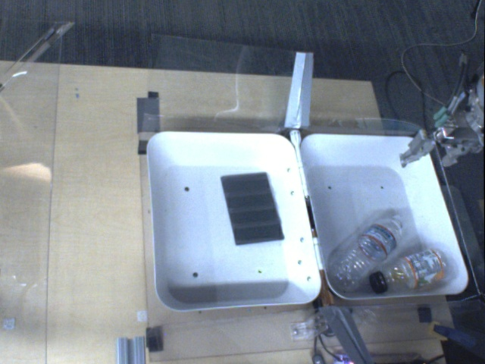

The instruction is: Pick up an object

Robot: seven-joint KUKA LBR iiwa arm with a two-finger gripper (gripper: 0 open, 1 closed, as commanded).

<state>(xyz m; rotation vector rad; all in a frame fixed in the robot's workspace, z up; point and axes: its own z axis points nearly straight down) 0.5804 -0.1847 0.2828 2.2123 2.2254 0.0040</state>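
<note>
Pale wood makes up the desk (83, 226) beneath me, with dark carpet beyond its far edge and two shallow white bins sitting side by side on it. My claw (443, 139) hangs at the far right, over the upper right rim of the right bin (348, 180); whether it is spread or pinched I cannot tell from this blur. Nothing lies between it and the bin floor below. Down in that bin's near corner rest a clear plastic bottle (365, 252) and, touching it, a smaller amber bottle with a black cap (409, 271). Flat in the middle of the left bin (174, 203) lies a dark ribbed rectangular pad (252, 208).
</note>
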